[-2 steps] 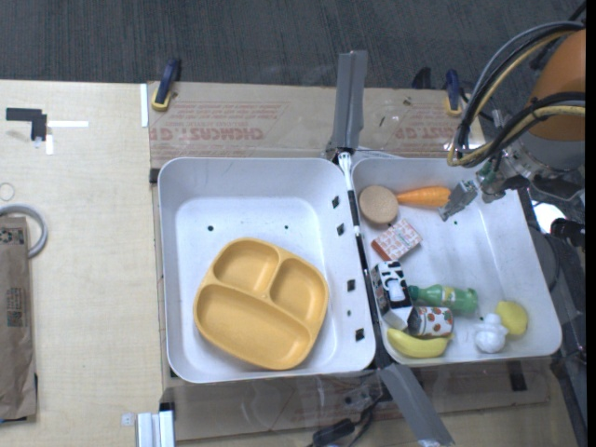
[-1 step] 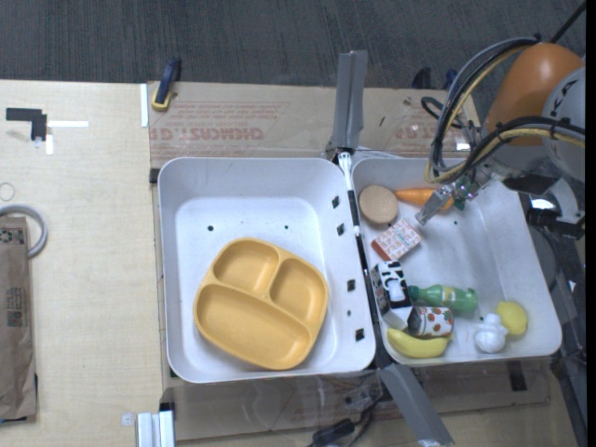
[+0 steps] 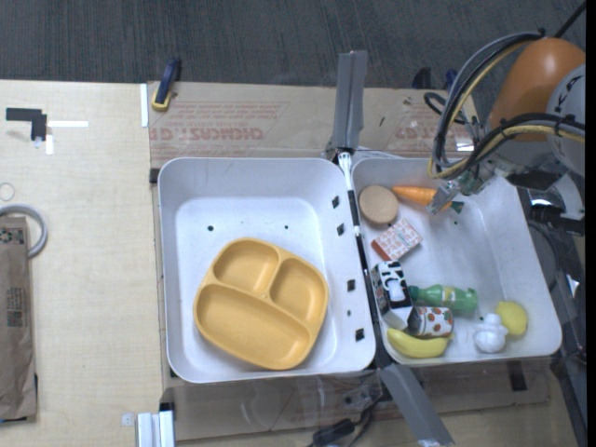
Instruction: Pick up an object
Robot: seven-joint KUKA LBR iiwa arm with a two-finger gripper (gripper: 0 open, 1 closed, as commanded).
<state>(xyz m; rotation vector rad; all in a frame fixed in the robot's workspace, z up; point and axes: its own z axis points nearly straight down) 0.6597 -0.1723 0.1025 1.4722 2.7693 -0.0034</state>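
My gripper (image 3: 445,199) hangs low in the far part of the right bin (image 3: 531,250), right at the thick end of the carrot (image 3: 413,194), which lies along the bin's back wall and points its tip toward the left. The gripper looks to be touching or just beside the carrot's end, but I cannot tell whether it is open or closed, since cables and the wrist blur that spot.

Just left of the carrot sits a round tan disc (image 3: 379,205), and nearer the camera from it a small red-and-white checked card (image 3: 398,241). Further toward the front edge lie a black-and-white item (image 3: 392,283), a green bottle (image 3: 445,297) on its side, a small can (image 3: 430,321), a banana (image 3: 416,344), a white figure (image 3: 490,335) and a lemon (image 3: 512,318), all well apart from my gripper.

The left bin (image 3: 186,250) holds a yellow divided plate (image 3: 262,303). Both bins rest on the worktop (image 3: 74,250).
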